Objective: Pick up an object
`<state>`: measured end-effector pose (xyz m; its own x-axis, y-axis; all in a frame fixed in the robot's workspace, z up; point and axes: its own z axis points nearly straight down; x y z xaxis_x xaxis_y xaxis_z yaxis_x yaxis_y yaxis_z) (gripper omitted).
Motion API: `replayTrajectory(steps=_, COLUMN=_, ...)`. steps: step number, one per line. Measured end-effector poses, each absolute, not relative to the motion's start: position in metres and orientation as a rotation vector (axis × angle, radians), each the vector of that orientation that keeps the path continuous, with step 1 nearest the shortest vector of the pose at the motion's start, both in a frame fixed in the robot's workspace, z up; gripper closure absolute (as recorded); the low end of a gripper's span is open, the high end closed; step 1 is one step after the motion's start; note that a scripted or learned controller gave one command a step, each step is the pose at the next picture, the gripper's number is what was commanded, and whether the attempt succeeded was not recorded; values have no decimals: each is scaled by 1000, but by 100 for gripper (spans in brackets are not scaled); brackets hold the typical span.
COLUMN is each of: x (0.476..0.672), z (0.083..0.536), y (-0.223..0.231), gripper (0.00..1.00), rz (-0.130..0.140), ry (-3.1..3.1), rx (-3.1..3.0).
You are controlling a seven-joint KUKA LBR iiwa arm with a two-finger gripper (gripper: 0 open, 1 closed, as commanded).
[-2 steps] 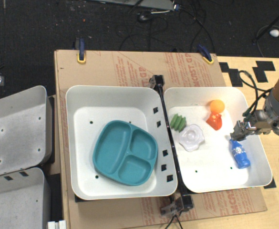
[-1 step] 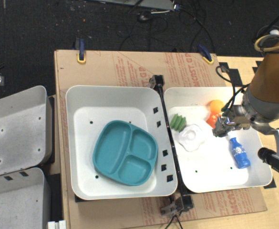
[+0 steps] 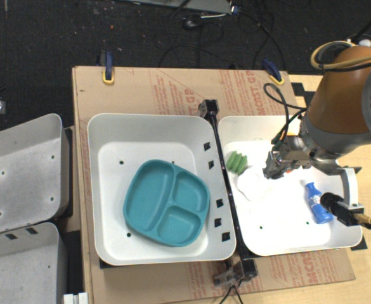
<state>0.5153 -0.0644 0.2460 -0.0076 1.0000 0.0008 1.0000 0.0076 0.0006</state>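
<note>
Jaws over the right bin (image 3: 280,223): mine hung above its white floor, left of centre, at the end of my grey arm (image 3: 347,94) with its orange band, which reached in from the right. Whether they stood apart or together, I could not tell from this high, slanted view. A small green object (image 3: 237,162) lay just to their left, close to the bin's left wall and not touching them. A pale white lump (image 3: 247,186) sat on the floor just below the green object, hard to make out against the bin. A blue object (image 3: 316,202) with a lighter end lay to the right of the jaws, toward the bin's lower right corner, apart from them. In the left bin (image 3: 109,138), a teal divided plate (image 3: 166,202) with three compartments rested flat, turned askew to the walls. Both bins sat side by side on a brown tabletop (image 3: 147,87).
</note>
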Motion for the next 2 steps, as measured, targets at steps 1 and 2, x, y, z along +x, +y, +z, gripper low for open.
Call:
replayTrajectory(steps=1, x=536, z=246, y=-21, gripper=100, rz=-3, ry=-2230, rx=-2213)
replayTrajectory(steps=2, x=553, z=233, y=24, gripper=100, rz=-1, ry=-2229, rx=-2213)
